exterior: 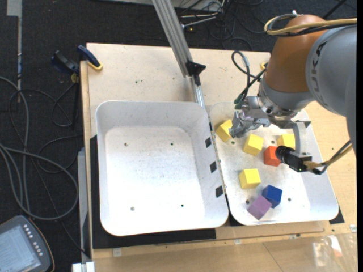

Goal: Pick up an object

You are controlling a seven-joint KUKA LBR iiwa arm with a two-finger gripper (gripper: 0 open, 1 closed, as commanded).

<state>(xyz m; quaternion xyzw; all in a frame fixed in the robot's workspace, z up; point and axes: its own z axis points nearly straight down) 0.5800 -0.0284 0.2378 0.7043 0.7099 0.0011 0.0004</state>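
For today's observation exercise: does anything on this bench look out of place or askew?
Nothing stands out. The blocks lie loose in the right bin, and the gripper sits low by a yellow block.

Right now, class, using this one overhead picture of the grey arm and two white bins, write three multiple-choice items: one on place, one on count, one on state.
1. Where do the small foam blocks lie?
A left bin
B right bin
C bare bench

2. How many blue cubes show?
A one
B three
C none

3. How does the purple block stand to the blue cube?
A far apart
B stacked on top
C beside it, close

Key: B, blocks lie in the right white bin; A, one blue cube; C, the purple block sits next to it.
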